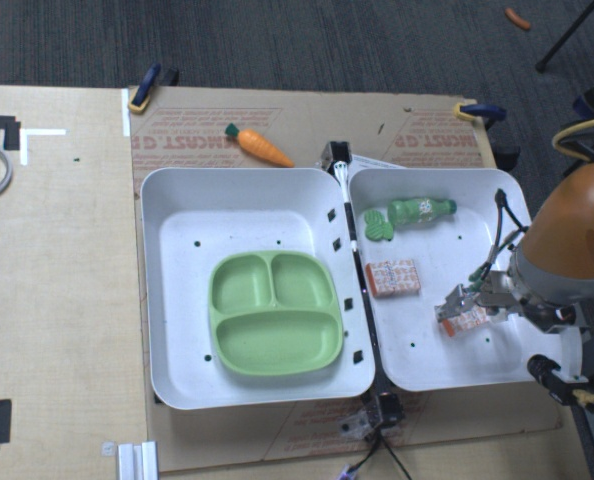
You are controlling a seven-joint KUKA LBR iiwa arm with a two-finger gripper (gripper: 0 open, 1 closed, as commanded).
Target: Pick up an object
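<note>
Reading "GRIZZLY" on cardboard (267, 126), reversed.

One fixed camera looks down at a slant from above the surface (57, 298), taking in both white bins (167, 268).

Open floor (right bin (417, 368)) near carton (393, 278)

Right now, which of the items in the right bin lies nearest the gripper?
The small red-and-white packet, right at the gripper. The patterned box lies further left, and the green bottle lies on its side near the bin's far wall.
</note>
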